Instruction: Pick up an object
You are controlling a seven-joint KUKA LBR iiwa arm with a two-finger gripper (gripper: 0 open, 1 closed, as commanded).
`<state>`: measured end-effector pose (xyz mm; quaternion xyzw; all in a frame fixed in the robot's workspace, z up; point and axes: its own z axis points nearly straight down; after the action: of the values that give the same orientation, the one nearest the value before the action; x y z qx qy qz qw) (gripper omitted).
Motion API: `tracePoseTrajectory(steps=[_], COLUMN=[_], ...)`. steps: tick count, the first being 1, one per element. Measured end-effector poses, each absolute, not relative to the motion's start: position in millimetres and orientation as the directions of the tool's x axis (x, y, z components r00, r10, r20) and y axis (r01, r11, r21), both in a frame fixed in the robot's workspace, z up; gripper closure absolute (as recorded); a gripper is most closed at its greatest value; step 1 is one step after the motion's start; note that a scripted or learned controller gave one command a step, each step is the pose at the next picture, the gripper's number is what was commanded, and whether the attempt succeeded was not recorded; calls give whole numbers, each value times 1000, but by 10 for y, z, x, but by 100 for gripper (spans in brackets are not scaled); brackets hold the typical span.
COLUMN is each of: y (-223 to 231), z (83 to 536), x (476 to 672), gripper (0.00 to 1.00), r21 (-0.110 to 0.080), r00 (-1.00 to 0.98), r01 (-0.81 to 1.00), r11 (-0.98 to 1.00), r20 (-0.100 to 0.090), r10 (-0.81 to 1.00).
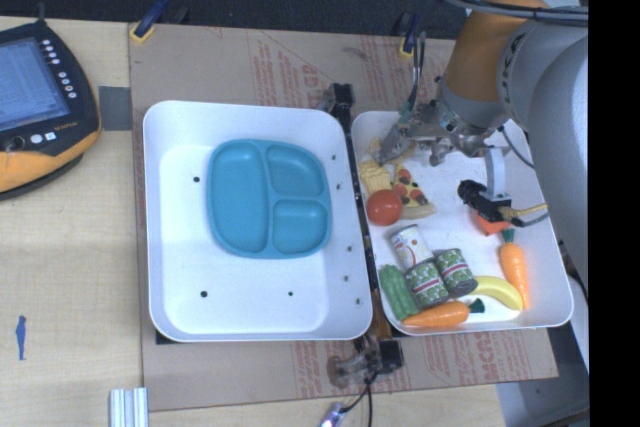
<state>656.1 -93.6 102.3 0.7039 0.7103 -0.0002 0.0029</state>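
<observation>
My gripper [413, 147] hangs over the far end of the right bin [556, 315], its fingers spread open with nothing between them. Just below it lie a yellow cheese wedge [372, 176], a pizza slice [413, 194] and a red tomato [384, 207]. Further toward the front are a white can [407, 244], two green cans [428, 282] [457, 270], a banana [499, 292], a green cucumber [394, 292] and two carrots [513, 271] [436, 317].
The left bin [165, 215] holds a blue divided plate [268, 197]. A black and orange tablet [35, 105] lies on the bench at the far left. The arm's grey body fills the right side above the right bin.
</observation>
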Motion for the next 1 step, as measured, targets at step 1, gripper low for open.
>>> tracePoseTrajectory(steps=[1], y=[-947], z=[962], x=[6587], gripper=[0], r21=[6], r00=[-6], r01=[1000], r11=[6], r20=[-3], r10=[1000])
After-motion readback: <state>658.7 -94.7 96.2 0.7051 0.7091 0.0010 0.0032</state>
